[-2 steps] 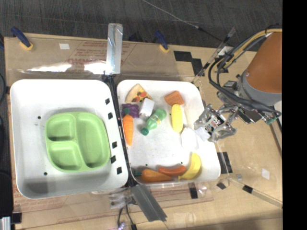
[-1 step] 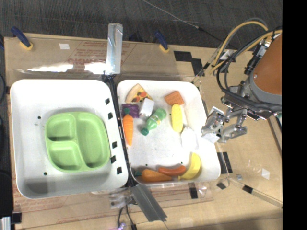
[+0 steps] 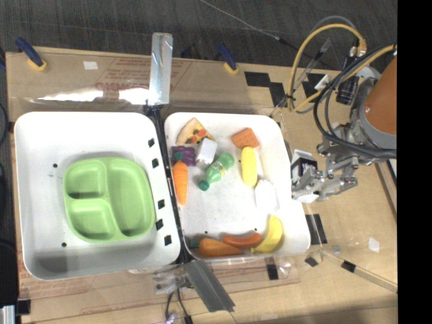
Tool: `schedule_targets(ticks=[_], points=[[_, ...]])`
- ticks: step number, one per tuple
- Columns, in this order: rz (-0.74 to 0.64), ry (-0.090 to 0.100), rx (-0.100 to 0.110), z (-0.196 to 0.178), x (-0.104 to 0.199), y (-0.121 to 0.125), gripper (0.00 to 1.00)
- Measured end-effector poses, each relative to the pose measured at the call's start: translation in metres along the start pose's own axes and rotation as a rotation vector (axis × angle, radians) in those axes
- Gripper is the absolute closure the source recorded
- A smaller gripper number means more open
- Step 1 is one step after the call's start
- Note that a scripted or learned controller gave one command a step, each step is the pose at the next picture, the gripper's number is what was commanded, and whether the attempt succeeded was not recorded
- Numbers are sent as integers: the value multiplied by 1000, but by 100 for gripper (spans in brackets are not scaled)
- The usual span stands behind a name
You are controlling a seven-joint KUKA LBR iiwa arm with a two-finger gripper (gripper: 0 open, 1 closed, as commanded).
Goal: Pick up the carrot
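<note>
Two white bins are sitting side by side on the worktop (image 3: 378,248): the left bin (image 3: 34,181) is holding one green divided plate (image 3: 106,198) with three compartments, and the right bin (image 3: 287,154) is holding the clutter. One carrot (image 3: 180,182) is lying lengthwise along the right bin's left wall, centre of the frame, leafy end up, just below one purple item (image 3: 183,156) and just left of one green bottle (image 3: 216,171). One pizza slice (image 3: 192,131) is sitting at the bin's upper left, one white block (image 3: 206,150) is touching the bottle's upper end, one orange wedge (image 3: 246,138) is lying upper middle, and one yellow corn-like piece (image 3: 249,165) is lying just below it. One white piece (image 3: 265,195) is resting by the right wall. Along the bottom wall, one banana (image 3: 272,235) is curling at lower right, one red sausage-like piece (image 3: 241,239) is touching it, and one orange-brown piece (image 3: 214,248) is lying beside that. One arm (image 3: 381,106) is reaching in at the right of the frame, with the hand (image 3: 322,179) hovering outside the right bin's right wall, well apart from the carrot; cannot tell whether it is released or clenched, too cluttered to read. Nothing is showing between its parts.
</note>
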State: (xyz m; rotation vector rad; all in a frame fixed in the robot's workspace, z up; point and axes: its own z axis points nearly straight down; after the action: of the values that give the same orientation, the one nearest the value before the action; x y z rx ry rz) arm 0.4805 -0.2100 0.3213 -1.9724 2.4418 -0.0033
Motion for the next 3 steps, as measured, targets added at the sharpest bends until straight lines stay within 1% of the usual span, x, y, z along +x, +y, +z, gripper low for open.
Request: schedule_targets(ticks=[1,2,3], points=[[-311,-1,-4,13,0,3,100],[-623,-2,-6,39,-9,3,100],[-939,-2,-1,13,-11,5,100]])
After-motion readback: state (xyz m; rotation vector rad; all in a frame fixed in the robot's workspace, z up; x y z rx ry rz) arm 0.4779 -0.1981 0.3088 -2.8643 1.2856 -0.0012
